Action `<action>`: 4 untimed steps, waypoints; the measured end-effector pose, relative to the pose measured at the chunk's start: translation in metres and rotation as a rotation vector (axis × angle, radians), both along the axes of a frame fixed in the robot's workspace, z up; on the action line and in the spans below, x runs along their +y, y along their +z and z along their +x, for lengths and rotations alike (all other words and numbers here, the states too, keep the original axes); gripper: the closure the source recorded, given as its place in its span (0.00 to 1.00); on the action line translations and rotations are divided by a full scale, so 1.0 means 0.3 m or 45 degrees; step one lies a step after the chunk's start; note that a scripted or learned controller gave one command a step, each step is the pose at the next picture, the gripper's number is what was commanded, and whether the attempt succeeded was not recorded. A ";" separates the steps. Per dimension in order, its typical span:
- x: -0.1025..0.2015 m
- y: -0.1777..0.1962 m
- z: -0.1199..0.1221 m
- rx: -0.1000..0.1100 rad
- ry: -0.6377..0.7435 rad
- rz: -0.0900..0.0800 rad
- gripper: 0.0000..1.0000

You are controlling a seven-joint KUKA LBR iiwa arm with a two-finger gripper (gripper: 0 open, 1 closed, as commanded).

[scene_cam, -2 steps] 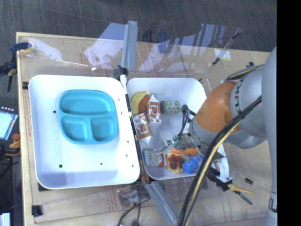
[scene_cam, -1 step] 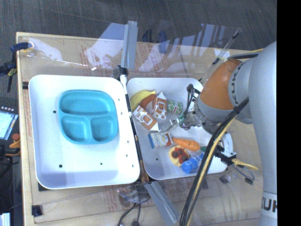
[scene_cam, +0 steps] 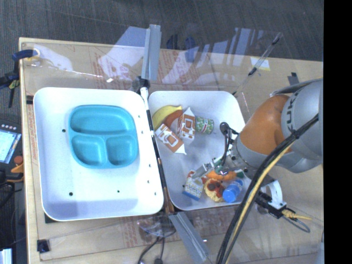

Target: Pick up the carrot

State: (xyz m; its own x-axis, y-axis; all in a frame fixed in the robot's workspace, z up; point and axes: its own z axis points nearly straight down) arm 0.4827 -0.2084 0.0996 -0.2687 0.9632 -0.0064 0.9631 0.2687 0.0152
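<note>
The desk (scene_cam: 82, 59) carries two white bins; the right bin (scene_cam: 231, 100) holds the clutter, with the arm (scene_cam: 286, 131) over its near right corner. The tool (scene_cam: 220, 166) sits low in that pile — its state cannot be told. The carrot (scene_cam: 224, 176) lies beside it, judged a light, stiff, smooth toy — best gripped across mid-body; no writing is legible.

A pale wooden bench (scene_cam: 275, 81) fills most of the frame, its top covered in glare. Two shallow white bins sit directly on it, side by side and touching: the left bin (scene_cam: 49, 164) toward the middle left, the right bin (scene_cam: 231, 106) centre right.
</note>
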 end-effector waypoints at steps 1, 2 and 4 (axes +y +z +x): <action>0.006 0.031 0.000 0.006 0.007 0.006 1.00; 0.151 0.367 0.153 0.023 0.164 0.002 1.00; 0.009 0.259 0.493 0.021 0.053 0.001 1.00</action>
